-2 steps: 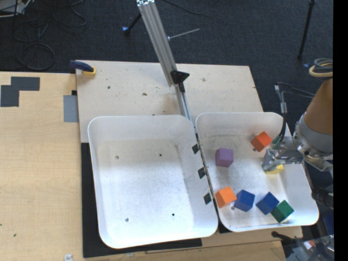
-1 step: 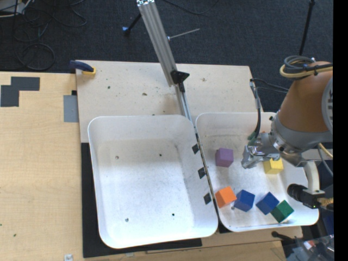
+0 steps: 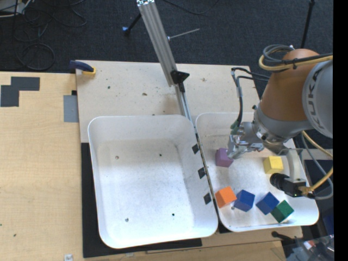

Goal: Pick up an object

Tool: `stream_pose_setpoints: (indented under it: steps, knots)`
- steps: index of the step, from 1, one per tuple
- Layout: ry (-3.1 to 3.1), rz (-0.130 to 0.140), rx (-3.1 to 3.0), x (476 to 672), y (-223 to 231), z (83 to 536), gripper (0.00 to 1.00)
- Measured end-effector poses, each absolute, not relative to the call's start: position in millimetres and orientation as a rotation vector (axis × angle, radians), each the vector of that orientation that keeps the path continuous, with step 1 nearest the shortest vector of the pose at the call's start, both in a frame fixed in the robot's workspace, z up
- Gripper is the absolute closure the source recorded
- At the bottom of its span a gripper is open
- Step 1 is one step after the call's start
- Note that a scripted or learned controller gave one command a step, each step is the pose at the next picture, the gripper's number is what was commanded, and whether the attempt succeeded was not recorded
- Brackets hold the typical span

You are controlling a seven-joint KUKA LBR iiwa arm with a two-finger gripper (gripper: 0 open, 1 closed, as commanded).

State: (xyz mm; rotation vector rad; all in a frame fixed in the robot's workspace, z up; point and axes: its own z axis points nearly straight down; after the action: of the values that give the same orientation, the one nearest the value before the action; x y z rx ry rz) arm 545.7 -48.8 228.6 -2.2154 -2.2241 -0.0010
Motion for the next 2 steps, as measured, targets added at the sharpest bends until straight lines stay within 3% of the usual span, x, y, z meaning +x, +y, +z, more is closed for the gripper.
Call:
stream_pose_setpoints:
  steps: [2]
  knots:
    - [-2.224,0.000,-2.216,593.9,49,241,1.00]
